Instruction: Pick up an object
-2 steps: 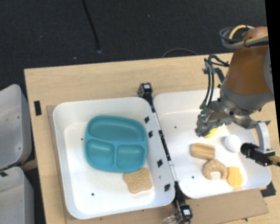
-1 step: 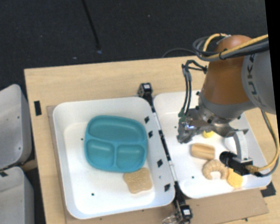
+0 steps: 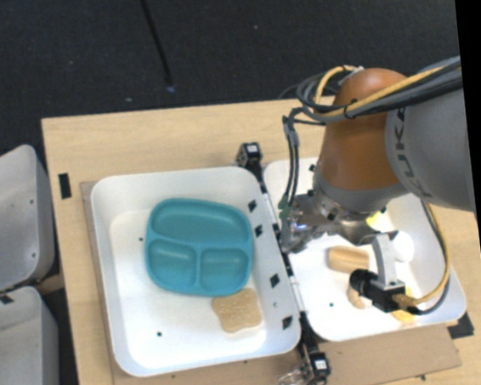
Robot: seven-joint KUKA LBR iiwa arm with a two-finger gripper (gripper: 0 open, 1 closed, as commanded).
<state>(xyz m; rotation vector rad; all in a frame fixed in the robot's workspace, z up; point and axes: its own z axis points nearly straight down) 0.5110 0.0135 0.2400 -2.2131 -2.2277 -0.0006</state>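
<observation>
Nearest the camera, a tan, rough-edged slab (image 3: 238, 311) is seen lying in the left white bin (image 3: 132, 344), just beside the near edge of a teal three-compartment plastic plate (image 3: 199, 247). In the right white bin (image 3: 340, 326) a small tan lump (image 3: 357, 297) is partly hidden by robot hardware. A little farther in, a pale tan cylindrical block (image 3: 347, 259) lies on its side on the right bin's floor. It is judged the likeliest object to be picked, being the one closest to the gripper (image 3: 299, 226). The gripper is held low over the right bin, close against the wall shared by the two bins, near the block but apart from it. Whether it is spread or closed cannot be told, since it is screened by the grey arm with the orange band (image 3: 363, 140); nothing is seen to be held. For the step in hand, the gripper would best be brought over the block's middle, set across its short axis, and lowered clear of the dividing wall before closing. Farthest, the pale wooden surface (image 3: 133, 143) is seen beyond the bins.
</observation>
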